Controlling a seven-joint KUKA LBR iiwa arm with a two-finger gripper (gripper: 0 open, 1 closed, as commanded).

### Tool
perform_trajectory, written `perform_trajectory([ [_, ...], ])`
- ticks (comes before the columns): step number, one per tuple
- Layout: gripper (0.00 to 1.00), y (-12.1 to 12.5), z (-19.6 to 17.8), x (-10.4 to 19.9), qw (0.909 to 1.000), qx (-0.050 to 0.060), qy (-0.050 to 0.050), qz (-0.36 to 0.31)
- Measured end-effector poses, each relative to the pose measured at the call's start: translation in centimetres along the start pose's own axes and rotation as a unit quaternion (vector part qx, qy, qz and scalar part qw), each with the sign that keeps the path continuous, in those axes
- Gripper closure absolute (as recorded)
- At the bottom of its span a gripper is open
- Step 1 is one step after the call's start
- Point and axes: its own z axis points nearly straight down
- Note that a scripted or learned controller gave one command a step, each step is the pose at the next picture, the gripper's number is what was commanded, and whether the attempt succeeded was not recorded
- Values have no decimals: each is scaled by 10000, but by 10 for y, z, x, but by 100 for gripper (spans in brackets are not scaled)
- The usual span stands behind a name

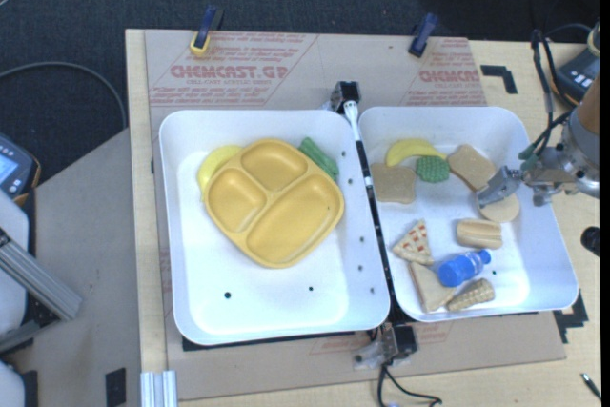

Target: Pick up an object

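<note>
My gripper (510, 186) hangs low over the right side of the right bin (543, 286), with the arm coming in from the right edge. Just under it lies a round tan biscuit (503, 210), partly hidden by it. Close on its left sits a tan bread piece (471, 166). Below it rests a small bread roll (478, 233). Further left in this bin are a yellow banana (412, 150), a green round piece (433, 169), a toast slice (394, 183), a pizza wedge (414, 244), a blue bottle (461, 268) and a waffle cone (471, 295).
The left bin (191, 300) holds a yellow divided tray (274, 201) lying over a yellow disc (212, 163), with a green item (319, 157) at the tray's upper right. A black-dotted divider (366, 205) separates the bins. Cables (545, 71) hang at the far right.
</note>
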Motion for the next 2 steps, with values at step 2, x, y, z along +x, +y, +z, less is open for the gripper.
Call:
perform_trajectory([
  [2,0,-3,108,12,10000,2,4,-3],
])
